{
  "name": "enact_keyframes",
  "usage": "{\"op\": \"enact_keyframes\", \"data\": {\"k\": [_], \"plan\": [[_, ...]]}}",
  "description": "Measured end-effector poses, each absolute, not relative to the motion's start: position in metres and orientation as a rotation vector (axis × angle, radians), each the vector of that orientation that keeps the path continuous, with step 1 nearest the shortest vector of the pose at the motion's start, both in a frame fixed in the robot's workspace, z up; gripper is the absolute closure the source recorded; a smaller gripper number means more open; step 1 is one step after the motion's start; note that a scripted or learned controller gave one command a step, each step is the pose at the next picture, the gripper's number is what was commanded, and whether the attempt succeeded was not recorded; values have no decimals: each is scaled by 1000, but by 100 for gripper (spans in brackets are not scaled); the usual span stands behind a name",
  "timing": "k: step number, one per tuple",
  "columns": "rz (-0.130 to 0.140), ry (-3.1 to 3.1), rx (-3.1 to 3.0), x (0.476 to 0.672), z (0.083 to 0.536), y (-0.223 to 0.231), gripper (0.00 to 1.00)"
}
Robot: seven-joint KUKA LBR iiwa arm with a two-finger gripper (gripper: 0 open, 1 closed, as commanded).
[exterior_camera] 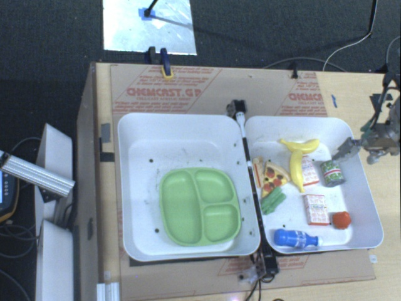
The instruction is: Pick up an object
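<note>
Rightward, claw (pixel 348 148) hangs at right bin (pixel 360 187) rim beside can (pixel 332 173); grip state unclear.

Bright, even overhead light, glare on the foil sheet (pixel 149 17), soft shadows in the bins, slightly grainy focus
</note>
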State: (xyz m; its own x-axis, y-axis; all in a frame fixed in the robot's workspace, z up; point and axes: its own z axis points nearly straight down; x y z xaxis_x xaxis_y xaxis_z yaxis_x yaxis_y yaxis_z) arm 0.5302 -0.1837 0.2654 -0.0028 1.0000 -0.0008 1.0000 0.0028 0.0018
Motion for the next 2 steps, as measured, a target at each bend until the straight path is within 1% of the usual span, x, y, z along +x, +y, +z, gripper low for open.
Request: {"op": "enact_keyframes", "data": {"k": [1, 2], "plan": [[3, 2224, 2215, 611, 85, -159, 0], [5, 2224, 2212, 612, 96, -160, 100]]}}
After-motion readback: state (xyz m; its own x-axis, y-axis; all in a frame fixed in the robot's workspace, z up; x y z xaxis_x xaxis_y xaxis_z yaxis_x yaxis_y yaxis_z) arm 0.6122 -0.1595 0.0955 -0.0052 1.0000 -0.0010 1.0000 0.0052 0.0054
